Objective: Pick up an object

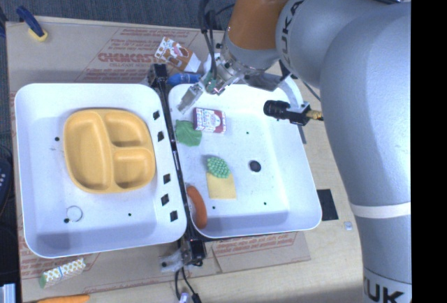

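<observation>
My gripper (199,90) hangs over the far left corner of the right bin (279,176), open, with nothing between its fingers. Just below it lies a small red and white box (209,120), with a green lump (187,132) to that box's left. Farther toward the front sit a green textured ball (218,167) and a yellow flat piece (221,187), touching each other. An orange sausage-shaped thing (198,206) leans against the bin's left wall. A small black disc (255,167) rests near the middle.
The left bin (35,155) holds a yellow divided plate (110,149) and a clear ring (73,213). A snack packet (171,52) and a blue thing (183,77) lie behind the bins. The arm's grey body covers the right side.
</observation>
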Controlling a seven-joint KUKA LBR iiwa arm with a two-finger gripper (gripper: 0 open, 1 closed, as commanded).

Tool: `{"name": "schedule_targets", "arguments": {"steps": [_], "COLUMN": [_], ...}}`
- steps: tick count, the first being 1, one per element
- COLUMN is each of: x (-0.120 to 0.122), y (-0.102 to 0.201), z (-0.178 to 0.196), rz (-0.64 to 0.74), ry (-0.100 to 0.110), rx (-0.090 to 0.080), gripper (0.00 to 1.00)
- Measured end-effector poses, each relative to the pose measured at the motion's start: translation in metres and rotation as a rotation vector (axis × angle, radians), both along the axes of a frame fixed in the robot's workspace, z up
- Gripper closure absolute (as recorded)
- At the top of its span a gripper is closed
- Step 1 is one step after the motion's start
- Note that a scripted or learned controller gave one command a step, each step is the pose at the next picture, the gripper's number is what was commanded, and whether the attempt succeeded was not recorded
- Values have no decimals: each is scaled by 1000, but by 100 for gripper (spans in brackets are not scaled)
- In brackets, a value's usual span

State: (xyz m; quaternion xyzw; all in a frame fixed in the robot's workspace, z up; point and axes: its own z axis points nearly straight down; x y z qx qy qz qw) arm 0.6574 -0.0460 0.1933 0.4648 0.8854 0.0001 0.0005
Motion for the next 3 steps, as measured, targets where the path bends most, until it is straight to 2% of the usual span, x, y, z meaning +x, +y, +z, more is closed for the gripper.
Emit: {"name": "schedule_targets", "arguments": {"steps": [1,2,3], "x": [-53,-36,-10], "y": [3,15,26], "z": [-1,-1,-1], "rz": [558,886,1292], "ry": [3,0,0], "rx": [0,-1,-2], "gripper": [0,0,0]}}
